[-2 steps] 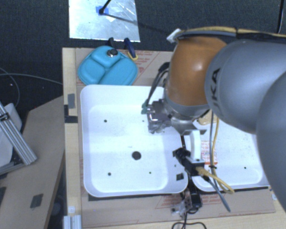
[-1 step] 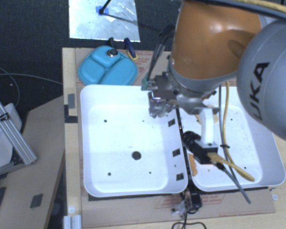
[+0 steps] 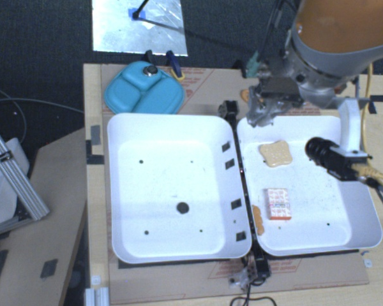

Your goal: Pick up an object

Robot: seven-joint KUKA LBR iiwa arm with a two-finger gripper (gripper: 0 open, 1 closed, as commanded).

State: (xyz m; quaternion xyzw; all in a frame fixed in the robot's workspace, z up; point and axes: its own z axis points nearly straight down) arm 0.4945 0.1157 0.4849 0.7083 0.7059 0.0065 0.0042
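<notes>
Camera view puts my gripper over the back left corner of the right bin, and I cannot tell its grasp state from this angle. The candidates lie apart from it on that bin's floor: a tan toast slice nearest, a small red-and-white box toward the front, and a thin tan piece against the divider. My worry is that a straight descent from here would meet the bin wall or bare floor and miss the toast, since the arm hangs near vertical from the upper right with its wrist well off those targets.
</notes>
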